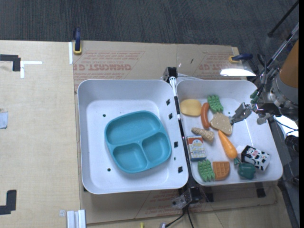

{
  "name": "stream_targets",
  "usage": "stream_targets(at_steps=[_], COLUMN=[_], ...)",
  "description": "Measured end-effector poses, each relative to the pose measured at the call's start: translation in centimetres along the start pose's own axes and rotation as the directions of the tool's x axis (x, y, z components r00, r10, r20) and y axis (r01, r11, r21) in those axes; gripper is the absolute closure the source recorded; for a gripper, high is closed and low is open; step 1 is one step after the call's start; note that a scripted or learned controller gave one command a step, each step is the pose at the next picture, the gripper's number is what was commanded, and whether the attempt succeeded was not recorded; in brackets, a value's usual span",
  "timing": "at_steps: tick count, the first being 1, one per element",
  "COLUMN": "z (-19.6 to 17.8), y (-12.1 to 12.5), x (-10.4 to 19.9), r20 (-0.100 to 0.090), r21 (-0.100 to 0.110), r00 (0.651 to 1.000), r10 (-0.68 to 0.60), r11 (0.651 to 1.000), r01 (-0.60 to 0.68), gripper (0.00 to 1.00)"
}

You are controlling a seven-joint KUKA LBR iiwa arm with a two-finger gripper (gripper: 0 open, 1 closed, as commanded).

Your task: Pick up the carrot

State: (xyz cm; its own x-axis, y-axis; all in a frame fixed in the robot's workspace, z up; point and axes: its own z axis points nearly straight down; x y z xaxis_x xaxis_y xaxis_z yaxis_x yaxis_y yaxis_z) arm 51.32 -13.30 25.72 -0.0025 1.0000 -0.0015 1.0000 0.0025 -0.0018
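- Carrot: orange, lying at a slant in the right bin, leaf end toward the bread slice, tip toward the bin's near right corner; not held.
- Gripper: hovering above the right bin, just right of the bread slice, up and right of the carrot; fingers parted, nothing between them.
- Left bin: holding a blue three-compartment plate.
- Right bin, far side: yellow rounded piece, red sausage, green leafy piece.
- Right bin, middle: beige knobbly piece, small printed box near the left wall.
- Right bin, near side: green ridged piece just beside a waffle; dark green pepper; black-and-white carton right of the carrot's tip.
- Desk: pale wood, with cardboard under both bins.
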Motion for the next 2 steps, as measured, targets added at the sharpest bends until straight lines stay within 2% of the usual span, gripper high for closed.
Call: stream_targets(at_steps=[1, 2], z=[11.7, 16.6], y=[-0.9, 0.9], x=[-1.7, -1.4], r20=[-0.002, -0.002], r21=[0.001, 0.001], r00=[0.996, 0.997], r10=[-0.092, -0.082], r11=[0.996, 0.997], r01=[0.092, 0.082], gripper=[0.00, 0.00])
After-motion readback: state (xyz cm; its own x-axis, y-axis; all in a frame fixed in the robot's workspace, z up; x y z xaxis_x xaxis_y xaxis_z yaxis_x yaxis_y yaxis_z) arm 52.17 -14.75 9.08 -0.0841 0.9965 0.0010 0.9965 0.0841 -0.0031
